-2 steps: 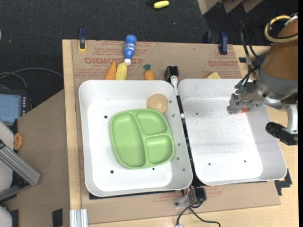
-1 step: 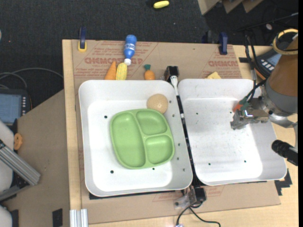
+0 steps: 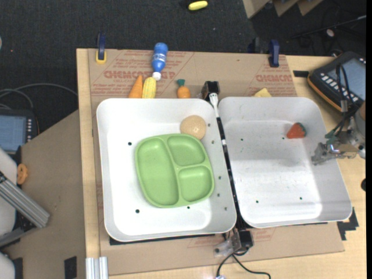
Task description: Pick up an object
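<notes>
Gripper [image 3: 323, 153] sits at 3 o'clock of the right bin [image 3: 279, 208], over its right rim; metal tip is small and blurry, can't tell how it's set, nothing visibly in it. Candidate object: red strawberry-like toy [image 3: 296, 131] lying in the right bin around 1 o'clock, near the gripper but apart from it, toward the gripper's 11 o'clock. Left bin [image 3: 116, 156] holds a green three-compartment tray [image 3: 173, 170] roughly centred, slightly rotated, with a tan round bun-like item [image 3: 193, 125] touching the tray's 1 o'clock edge. Outside the bins, on the cardboard [image 3: 93, 173] at 12 o'clock of the left bin: blue-and-white bottle [image 3: 159, 59], orange piece [image 3: 136, 88] just beside a yellow corn cob [image 3: 149, 88], small carrot [image 3: 183, 90]. Yellow wedge [image 3: 263, 93] pokes out at 12 o'clock of the right bin. Yellow object [image 3: 198, 5] lies on the dark floor, well apart.
</notes>
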